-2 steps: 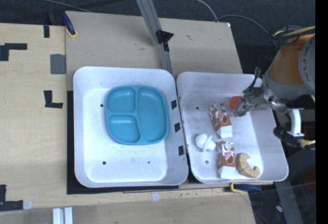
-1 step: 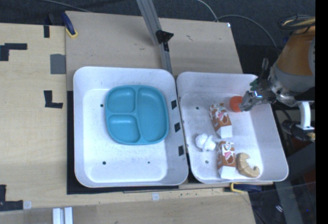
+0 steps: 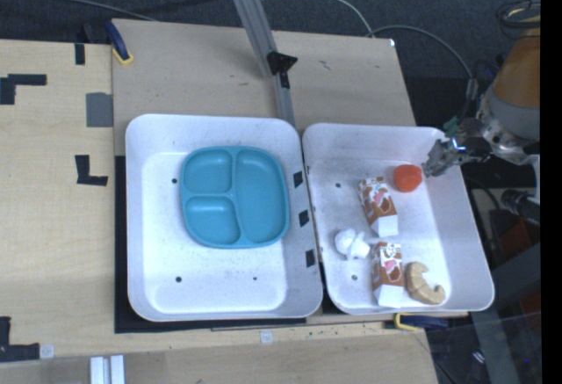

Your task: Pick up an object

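Note:
In the right bin (image 3: pixel 351 145) lie an orange round object (image 3: pixel 407 177), two small red-and-white cartons (image 3: pixel 378 205) (image 3: pixel 387 271), a small white object (image 3: pixel 352 243) and a tan croissant-shaped piece (image 3: pixel 425 284). My gripper (image 3: pixel 436 164) hangs at the right bin's right edge, just right of the orange round object, with nothing seen between its tips. The arm's orange band (image 3: pixel 518 75) and grey wrist stand to the upper right.
The left bin (image 3: pixel 149 198) holds a teal divided plate (image 3: pixel 235 196). A grey metal pole (image 3: pixel 250 4) runs diagonally down to a black clamp (image 3: pixel 281 64) above the bins. Cables (image 3: pixel 351 13) trail across the dark floor behind the bench.

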You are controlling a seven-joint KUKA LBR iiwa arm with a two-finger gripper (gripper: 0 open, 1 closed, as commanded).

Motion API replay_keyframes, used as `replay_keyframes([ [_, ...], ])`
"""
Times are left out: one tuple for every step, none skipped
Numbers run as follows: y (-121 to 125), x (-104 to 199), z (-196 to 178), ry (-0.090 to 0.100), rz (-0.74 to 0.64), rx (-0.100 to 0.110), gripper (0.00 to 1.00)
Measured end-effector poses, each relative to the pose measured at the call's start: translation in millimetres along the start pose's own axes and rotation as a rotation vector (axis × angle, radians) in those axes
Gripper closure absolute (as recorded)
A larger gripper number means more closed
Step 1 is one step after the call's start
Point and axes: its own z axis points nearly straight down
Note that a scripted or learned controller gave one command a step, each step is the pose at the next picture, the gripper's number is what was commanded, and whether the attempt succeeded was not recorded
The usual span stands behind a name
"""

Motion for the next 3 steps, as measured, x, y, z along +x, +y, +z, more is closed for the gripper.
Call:
replay_keyframes([
  [1.3, 61.2, -8.2, 0.004, -0.006, 0.004, 1.0],
  [0.4, 109.1, -15.9, 0.004, -0.005, 0.004, 1.0],
  [4.4, 165.1, -19.8, 0.003, -0.006, 0.004, 1.0],
])
